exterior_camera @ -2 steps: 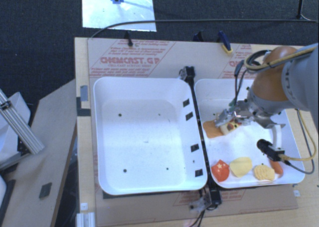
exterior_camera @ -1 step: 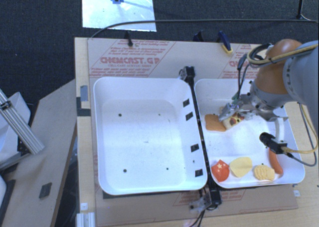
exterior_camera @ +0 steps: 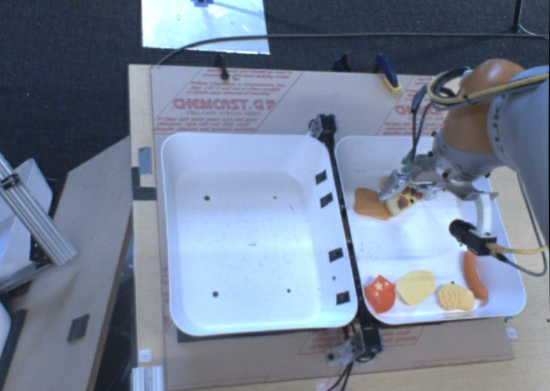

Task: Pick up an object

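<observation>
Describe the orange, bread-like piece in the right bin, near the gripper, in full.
The orange bread-like piece is a flat, rounded slab, tan-orange, looking like plastic toy food. It lies flat on the floor of the right bin, in that bin's upper left part, close to the divider between the bins. The gripper sits right at its right edge beside a small yellow and red item; whether they touch it cannot be told.

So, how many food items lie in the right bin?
5, perhaps more under the pincer: orange piece beside it; tomato, chip, waffle and sausage near the front.
</observation>
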Controlling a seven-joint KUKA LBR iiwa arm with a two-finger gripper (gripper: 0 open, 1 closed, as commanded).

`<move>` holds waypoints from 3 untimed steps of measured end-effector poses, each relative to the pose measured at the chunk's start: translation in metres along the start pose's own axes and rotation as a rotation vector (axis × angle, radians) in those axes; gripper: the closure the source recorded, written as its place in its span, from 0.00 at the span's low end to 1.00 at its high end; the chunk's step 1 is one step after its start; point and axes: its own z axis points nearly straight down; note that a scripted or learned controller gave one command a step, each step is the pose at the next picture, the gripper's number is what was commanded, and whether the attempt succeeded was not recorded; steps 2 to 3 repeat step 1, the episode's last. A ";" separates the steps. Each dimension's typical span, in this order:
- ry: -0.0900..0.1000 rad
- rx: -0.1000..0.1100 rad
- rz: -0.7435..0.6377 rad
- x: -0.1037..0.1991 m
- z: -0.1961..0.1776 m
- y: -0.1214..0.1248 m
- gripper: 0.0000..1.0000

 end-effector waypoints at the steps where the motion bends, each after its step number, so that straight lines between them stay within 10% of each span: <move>1: -0.001 0.000 0.004 -0.035 0.001 0.025 0.00; 3: -0.001 0.000 0.004 -0.035 0.001 0.025 0.00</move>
